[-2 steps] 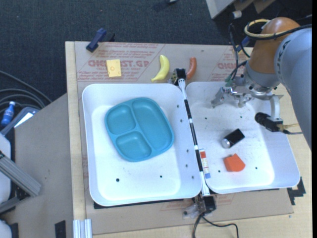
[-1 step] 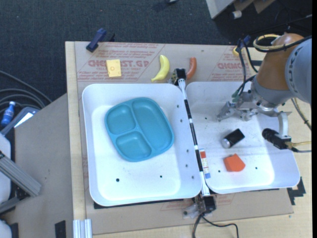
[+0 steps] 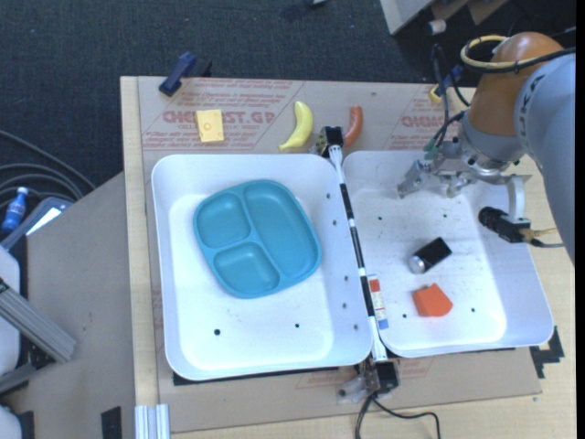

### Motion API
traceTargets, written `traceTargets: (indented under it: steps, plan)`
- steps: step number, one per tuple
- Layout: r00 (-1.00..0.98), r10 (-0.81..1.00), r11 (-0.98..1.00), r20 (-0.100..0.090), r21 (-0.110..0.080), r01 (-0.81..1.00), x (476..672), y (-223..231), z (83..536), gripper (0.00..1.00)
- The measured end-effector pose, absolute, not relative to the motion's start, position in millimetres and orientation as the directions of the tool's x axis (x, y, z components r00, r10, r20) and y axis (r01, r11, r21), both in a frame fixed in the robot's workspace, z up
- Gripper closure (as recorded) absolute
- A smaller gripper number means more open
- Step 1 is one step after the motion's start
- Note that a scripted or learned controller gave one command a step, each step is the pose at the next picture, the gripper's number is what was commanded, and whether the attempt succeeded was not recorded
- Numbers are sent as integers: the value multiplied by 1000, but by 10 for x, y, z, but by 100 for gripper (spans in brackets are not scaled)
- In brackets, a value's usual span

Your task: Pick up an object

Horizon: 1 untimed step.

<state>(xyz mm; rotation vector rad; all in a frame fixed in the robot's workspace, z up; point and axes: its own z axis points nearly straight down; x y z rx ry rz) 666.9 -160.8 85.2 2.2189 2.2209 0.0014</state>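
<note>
The gripper [image 3: 430, 179] is hanging over the far part of the right shallow white bin [image 3: 512, 327], near that bin's far edge; whether it is released or clenched cannot be told at this slant, and nothing is showing between its tips. The grey arm with its orange band [image 3: 512, 80] is reaching in over the table's far right corner.

Toward the middle of the right bin a small black cylinder with a silver end [image 3: 430, 254] is lying tilted, well apart from the gripper. Just nearer the bin's front edge an orange wedge-shaped block [image 3: 432, 302] is resting beside it, not touching.

In the left shallow white bin [image 3: 183, 337] a blue plastic plate with three compartments [image 3: 257, 237] is sitting toward the far side.

On the bare table [image 3: 146, 135] behind the bins, a yellow banana [image 3: 298, 126] and an orange-red carrot-like piece [image 3: 353, 125] are lying near the far edge, with a small yellow square tag [image 3: 209, 127] to their left.
</note>
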Motion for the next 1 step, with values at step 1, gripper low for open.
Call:
traceTargets:
  steps: [1]
  plan:
    - [0,1000,0,-2,3,1000,6668,-1798,851,0]
